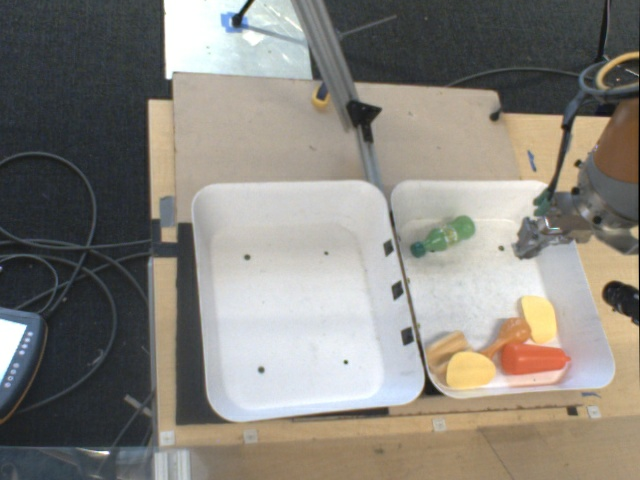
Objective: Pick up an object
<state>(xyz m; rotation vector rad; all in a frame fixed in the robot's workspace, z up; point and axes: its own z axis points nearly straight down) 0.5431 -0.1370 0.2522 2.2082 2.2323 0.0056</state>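
From the camera view, my gripper (530,240) hangs over the right bin (600,313) near its far right wall; whether it is wide or narrow I cannot tell. The green bottle (445,236) lies on its side nearby, the likeliest pick, while the red piece (534,359) and yellow pieces (470,370) crowd the near corner.

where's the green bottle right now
The small green plastic bottle lies on its side near the far wall of the right white bin, left of the claw.

Even bright light; soft shadows; slight overall blur
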